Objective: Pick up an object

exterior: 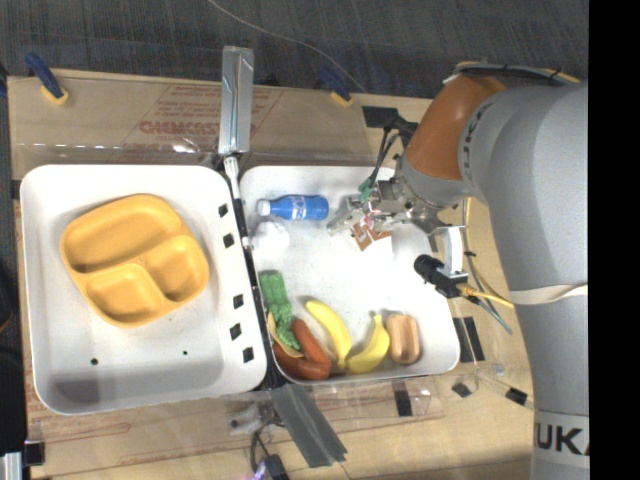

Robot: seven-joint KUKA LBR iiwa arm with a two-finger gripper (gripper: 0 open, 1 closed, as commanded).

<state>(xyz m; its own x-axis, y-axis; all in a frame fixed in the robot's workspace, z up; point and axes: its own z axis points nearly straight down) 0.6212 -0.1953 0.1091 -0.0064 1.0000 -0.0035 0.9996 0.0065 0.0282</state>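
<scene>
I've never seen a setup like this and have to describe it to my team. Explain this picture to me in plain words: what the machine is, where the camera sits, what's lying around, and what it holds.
The big grey shape with the orange band is a robot arm, reaching in from the right. One camera looks down at a slant from above the bench.

Its pincer sits over the upper part of the right bin. It is too small and cluttered here to tell what, if anything, it holds.

Two shallow white bins stand side by side. The left bin holds a yellow divided tray. The right bin holds a blue bottle lying near the top, and along the bottom edge toy food: two bananas, a green leafy item, a red sausage-like piece and a hot dog.
</scene>
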